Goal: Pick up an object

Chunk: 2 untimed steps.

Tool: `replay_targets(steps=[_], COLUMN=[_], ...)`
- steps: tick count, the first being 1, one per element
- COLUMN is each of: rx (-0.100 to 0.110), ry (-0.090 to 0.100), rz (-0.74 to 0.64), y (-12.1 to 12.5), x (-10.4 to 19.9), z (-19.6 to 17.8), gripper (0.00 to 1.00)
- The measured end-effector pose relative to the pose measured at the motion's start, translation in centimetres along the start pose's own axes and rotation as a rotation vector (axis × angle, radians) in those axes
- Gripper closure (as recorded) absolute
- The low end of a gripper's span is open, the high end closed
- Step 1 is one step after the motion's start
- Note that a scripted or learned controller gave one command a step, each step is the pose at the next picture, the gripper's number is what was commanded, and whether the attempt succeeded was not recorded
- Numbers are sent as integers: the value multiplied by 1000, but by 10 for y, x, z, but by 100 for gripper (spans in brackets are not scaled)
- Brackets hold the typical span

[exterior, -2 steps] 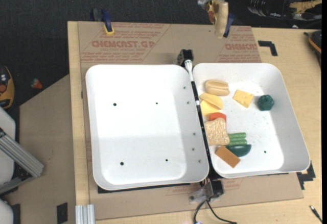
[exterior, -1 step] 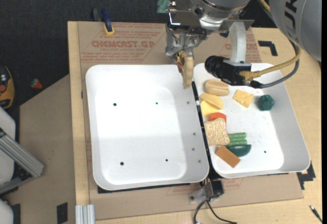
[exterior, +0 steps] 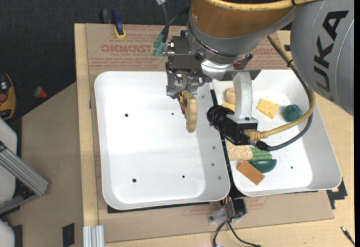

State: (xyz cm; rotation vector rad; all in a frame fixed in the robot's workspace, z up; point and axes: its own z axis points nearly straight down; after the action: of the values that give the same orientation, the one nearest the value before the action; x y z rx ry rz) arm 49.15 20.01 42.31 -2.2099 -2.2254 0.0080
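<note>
My gripper hangs over the right part of the left white bin, under the big orange and grey wrist. A pale tan, elongated piece stands upright between the fingers, its lower end just above the bin floor. The gripper is shut on it. In the right bin lie a yellow block, a teal lump, a beige round piece, a crumbly cracker-like piece, a green object and an orange-brown block.
A black device with a yellow cable hangs from the arm over the wall between the bins. The arm hides the upper part of the right bin. Both bins rest on a cardboard sheet. A small blue and yellow clamp sits at its far left edge.
</note>
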Motion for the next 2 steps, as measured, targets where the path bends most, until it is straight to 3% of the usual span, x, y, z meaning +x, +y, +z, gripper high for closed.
replay_targets(steps=[1,2], rx=[-22,9], ry=[7,-7], rz=[2,7], y=[7,-14], x=[26,24], z=[-120,22], gripper=[100,100])
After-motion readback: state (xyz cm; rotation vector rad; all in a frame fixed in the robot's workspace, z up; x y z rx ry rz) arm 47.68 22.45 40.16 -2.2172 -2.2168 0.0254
